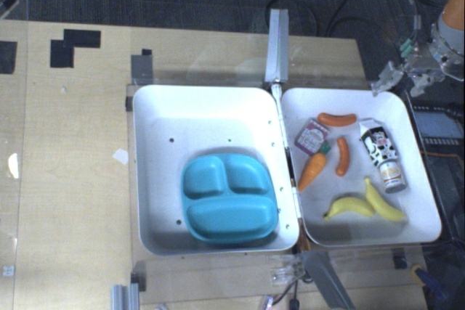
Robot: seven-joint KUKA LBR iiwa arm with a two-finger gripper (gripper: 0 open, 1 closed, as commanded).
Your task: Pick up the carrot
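Carrot [314, 168]: orange, with a small green top, lying in the right bin [418, 156] close to that bin's left wall. Its long axis runs on a diagonal, the green leafy end toward the upper right and the narrow tip toward the lower left, near the divider between the bins. Just above its leafy end, a small purple packet [312, 135], touching or nearly touching it. To its right, apart from it, a short red-orange sausage [341, 156] lying roughly upright in the view; a second sausage [338, 118] lies crosswise near the bin's far wall. Further right, a black-and-white spotted carton [382, 155] on its side, its cap end toward the near edge. Along the near part of the bin, two yellow bananas [367, 205], touching each other, well clear of the carrot's tip. Left bin [156, 156]: holds a blue divided plate [229, 197], three compartments, set toward the near side. Gripper [407, 75]: above the far right corner of the right bin, well apart from the carrot; whether its pincer stands wide or narrow cannot be told, and nothing is seen held in it.
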